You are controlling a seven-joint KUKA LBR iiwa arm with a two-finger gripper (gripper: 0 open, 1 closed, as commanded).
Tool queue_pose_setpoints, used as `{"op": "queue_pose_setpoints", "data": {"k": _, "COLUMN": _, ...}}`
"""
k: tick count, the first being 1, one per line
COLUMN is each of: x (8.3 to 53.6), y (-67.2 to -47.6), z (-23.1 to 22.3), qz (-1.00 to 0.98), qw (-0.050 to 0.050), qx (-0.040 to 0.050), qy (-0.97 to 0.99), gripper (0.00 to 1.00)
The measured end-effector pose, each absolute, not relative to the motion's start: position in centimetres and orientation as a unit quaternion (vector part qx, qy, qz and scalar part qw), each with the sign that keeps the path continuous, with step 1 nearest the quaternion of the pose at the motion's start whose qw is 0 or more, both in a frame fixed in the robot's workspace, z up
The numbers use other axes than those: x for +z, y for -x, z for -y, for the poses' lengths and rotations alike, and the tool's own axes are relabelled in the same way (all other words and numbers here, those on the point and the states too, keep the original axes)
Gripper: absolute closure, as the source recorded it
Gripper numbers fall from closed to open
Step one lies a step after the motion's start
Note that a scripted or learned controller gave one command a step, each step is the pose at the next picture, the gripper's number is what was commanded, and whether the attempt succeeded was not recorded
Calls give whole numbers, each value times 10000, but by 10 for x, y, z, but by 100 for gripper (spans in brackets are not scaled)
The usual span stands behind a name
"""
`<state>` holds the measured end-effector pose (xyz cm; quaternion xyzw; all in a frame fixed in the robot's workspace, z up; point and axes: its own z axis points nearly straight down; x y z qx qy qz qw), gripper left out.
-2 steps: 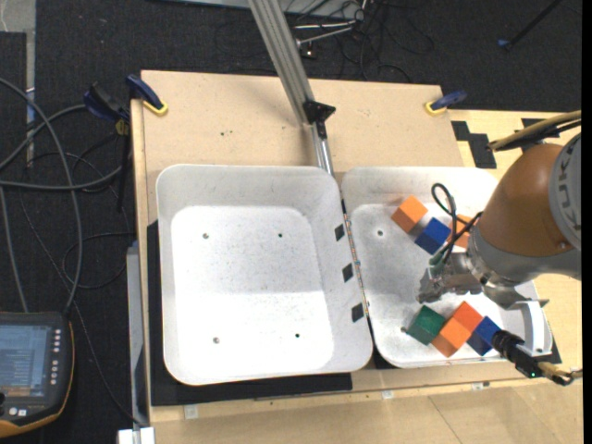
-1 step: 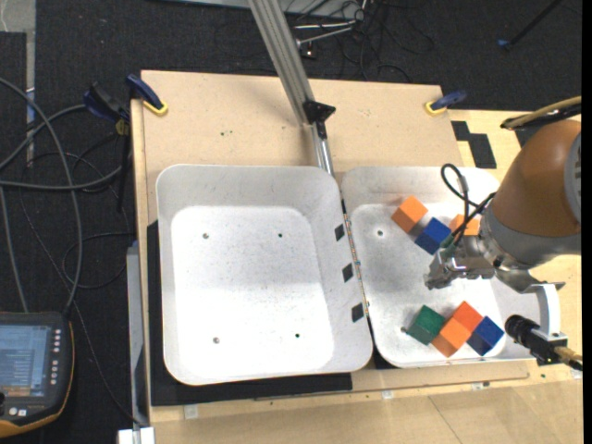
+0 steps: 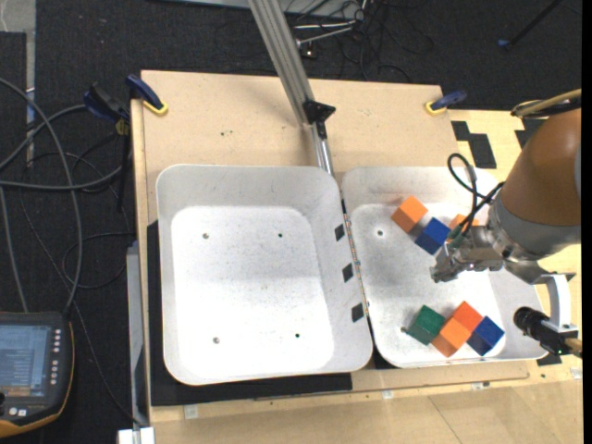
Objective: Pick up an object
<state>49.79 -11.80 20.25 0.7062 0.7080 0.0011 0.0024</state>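
A: Blocks lie in two clusters in the right bin (image 3: 384, 326), one on each side of the jaws. Up and left of them we log an orange block (image 3: 409, 213) touching a blue block (image 3: 431, 236). Below them sit a green block (image 3: 427, 325), an orange-red block (image 3: 459, 327) and a second blue block (image 3: 487, 335), packed side by side near the bin's lower rim.

B: Arm pose?

A: We see the arm (image 3: 546, 188) come in from the right, bulky grey body with orange at its top, wrist dropping to the gripper (image 3: 445, 271) over the bin floor between the two clusters. It sits just beside the upper blue block, well apart from the lower trio.

B: Jaws?

A: We cannot tell. From above the fingertips merge into a dark grey mass, and we make out no block between them.

B: Anything else obscured?

A: A sliver of orange beside the wrist, behind the cable (image 3: 465, 188), is too small for us to name. The arm's body is cut off at the right edge.

B: Surroundings?

A: We note the left bin (image 3: 248, 266), white and speckled, alongside. Both rest on a pale board bench (image 3: 240, 118) with clamps (image 3: 146, 95) at its far corners. A metal pole (image 3: 282, 44) slants down to the bins' junction. Dark floor with cables, a handheld pendant (image 3: 32, 368) at lower left.
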Motion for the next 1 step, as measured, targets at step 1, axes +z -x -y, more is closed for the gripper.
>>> {"op": "queue_pose_setpoints", "data": {"k": 1, "x": 209, "y": -518, "z": 79, "qz": -7092, "qw": 8, "qx": 12, "qy": -7050, "gripper": 100}}
